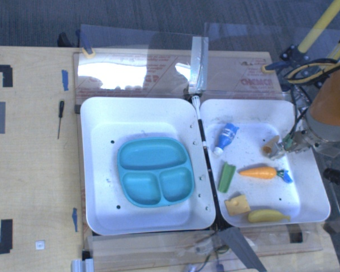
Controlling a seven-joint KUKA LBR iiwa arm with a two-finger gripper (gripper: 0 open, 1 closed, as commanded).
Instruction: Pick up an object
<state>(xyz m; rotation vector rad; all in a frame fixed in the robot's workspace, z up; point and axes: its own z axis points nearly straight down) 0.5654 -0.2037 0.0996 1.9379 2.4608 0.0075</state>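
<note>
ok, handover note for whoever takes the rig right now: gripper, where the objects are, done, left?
Gripper: low over the right bin, upper right part, beside a small brown item; nothing visibly between its fingers, open or shut unclear.
Right bin: blue-and-white tube, green piece, carrot, yellow block, banana.
Left bin: teal divided plate.
Done: arm is in at the right bin.
Left: grasp and lift an object; no pick confirmed.
</note>
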